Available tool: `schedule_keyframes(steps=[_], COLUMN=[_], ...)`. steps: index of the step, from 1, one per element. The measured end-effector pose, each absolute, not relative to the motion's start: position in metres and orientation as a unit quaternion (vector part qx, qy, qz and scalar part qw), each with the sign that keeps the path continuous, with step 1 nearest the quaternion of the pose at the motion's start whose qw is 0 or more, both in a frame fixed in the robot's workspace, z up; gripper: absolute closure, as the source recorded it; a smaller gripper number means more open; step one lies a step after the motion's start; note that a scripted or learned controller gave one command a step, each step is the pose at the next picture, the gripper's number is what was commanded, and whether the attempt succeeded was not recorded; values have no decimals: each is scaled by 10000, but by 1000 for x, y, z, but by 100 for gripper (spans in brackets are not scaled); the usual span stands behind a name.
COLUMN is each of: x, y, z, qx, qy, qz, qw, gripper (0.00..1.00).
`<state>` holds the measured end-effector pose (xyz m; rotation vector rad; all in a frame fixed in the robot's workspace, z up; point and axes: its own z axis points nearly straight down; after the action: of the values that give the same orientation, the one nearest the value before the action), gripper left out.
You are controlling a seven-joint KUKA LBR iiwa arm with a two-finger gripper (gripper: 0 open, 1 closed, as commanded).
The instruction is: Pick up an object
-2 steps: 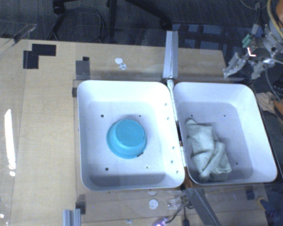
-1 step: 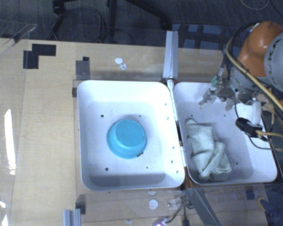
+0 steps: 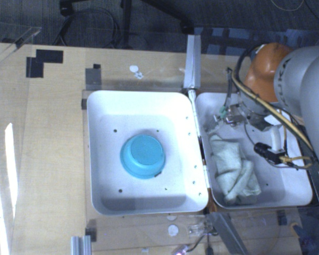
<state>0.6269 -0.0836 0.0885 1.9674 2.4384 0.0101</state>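
The big grey robot arm with the orange band [image 3: 287,73] is reaching in from the right and hanging over the right shallow white plastic bin [image 3: 297,193], probably because the program is lining it up on something there. It is covering much of that bin's far half, so whatever may be lying beneath it is hidden. The left shallow white plastic bin [image 3: 103,142] is sitting just beside the right one, their rims touching along the middle, which is keeping both within the arm's reach. A crumpled white cloth [image 3: 231,166] is lying in the right bin near the dividing rim, sprawling loosely on the floor; being pale on a pale floor, its edges are hard to trace. A round light-blue plastic bowl [image 3: 143,155] is resting, seemingly upside down, near the middle of the left bin, well apart from the arm. The two-finger metal gripper [image 3: 227,116] is hovering above the cloth's far end amid black cables; whether it is spread or closed I cannot tell, and nothing is visibly caught in it.
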Motion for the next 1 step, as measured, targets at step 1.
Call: schedule_keyframes(steps=[1], x=[630], y=[-83], z=[102], qx=[6270], qy=[7790], qz=[58], qw=[77], gripper=[100])
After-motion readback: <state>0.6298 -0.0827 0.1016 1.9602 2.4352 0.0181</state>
